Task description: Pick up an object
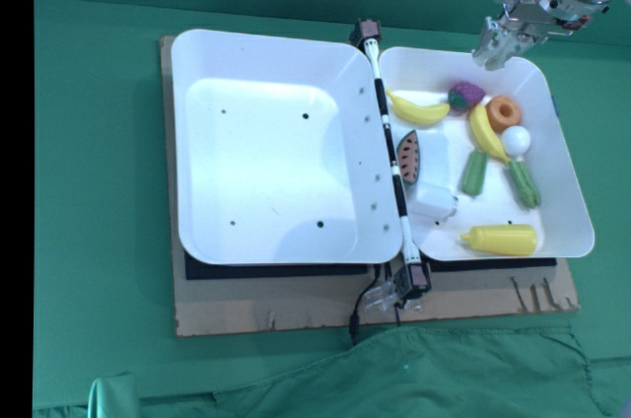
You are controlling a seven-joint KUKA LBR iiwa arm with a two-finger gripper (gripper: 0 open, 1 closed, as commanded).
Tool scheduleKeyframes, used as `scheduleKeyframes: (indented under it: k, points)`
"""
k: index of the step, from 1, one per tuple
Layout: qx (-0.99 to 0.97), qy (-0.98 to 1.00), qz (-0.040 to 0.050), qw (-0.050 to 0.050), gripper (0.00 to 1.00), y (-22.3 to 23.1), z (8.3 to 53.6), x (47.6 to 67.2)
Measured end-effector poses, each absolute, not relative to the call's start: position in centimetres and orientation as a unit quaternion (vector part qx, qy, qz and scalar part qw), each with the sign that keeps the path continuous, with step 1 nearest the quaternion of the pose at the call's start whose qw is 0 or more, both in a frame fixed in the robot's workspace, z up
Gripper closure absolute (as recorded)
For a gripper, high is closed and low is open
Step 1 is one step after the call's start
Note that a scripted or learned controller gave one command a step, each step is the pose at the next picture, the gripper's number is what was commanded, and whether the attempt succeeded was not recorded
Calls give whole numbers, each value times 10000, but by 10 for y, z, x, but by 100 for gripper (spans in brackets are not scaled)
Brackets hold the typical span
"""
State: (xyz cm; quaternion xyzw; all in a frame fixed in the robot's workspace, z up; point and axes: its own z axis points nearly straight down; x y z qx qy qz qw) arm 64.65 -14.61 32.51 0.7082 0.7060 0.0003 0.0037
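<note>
The right bin [564, 172] holds a jumble of smooth plastic toy food. There are two bananas: one [417, 110] lies curved along the far left of the bin, the other [483, 132] runs lengthwise near the middle, touching an orange ring-shaped piece [504, 112] and a white ball [516, 141]. A knobbly purple berry [466, 95] sits at the far side, between the first banana and the orange ring. Two green pods lie near the centre, one [474, 173] left of the ball and one [524, 183] right of it, splayed apart. A watermelon wedge [409, 157], red with dark seeds, lies against the left wall. Nearer the front are a white block [433, 202] and a yellow squeeze bottle [499, 240] lying on its side along the front wall.

The gripper [492, 51] hangs over the far rim of this bin, above the berry, with nothing between its jaws; whether the jaws are spread or pressed together I cannot tell.

The left bin [197, 71] is glossy white with rounded corners and small dark specks on its floor. Both bins rest on a cardboard sheet [237, 315] on the green cloth-covered bench [89, 209], with a black-and-white striped bar [389, 150] between them.
</note>
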Motion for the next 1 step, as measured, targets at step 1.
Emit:
scheduleKeyframes:
  k: [1]
  points:
    - [7086, 7056, 3, 24, 100, -142, 328, 642]
